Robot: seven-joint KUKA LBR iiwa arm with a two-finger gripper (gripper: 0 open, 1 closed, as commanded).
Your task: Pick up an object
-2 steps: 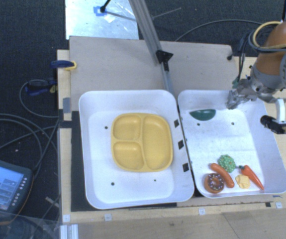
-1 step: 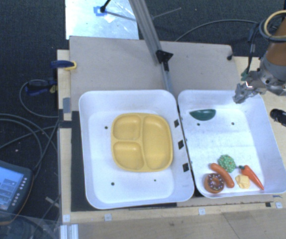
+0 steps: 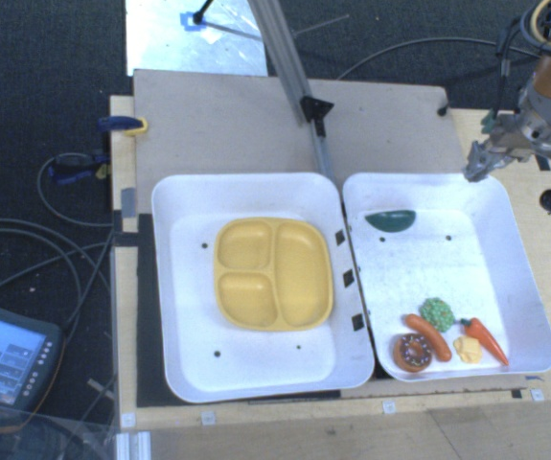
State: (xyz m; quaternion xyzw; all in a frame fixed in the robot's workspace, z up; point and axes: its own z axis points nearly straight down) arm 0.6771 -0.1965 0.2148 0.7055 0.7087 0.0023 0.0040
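Observation:
The right bin [image 3: 519, 247] holds a dark green bowl-like piece [image 3: 390, 220] near its far edge. At its near end lie a sausage [image 3: 429, 336], a chocolate donut [image 3: 414, 353], a green broccoli [image 3: 437, 312], a small yellow piece [image 3: 467, 350] and a carrot [image 3: 486, 340]. My gripper [image 3: 477, 166] hangs over the far right corner of that bin, well away from all of them, with nothing seen between its fingers.
The left bin [image 3: 184, 286] carries a yellow divided plate [image 3: 273, 272]. A grey pole [image 3: 285, 46] slants down to the gap between the bins. Cables and a teach pendant [image 3: 5, 351] lie on the floor at the left.

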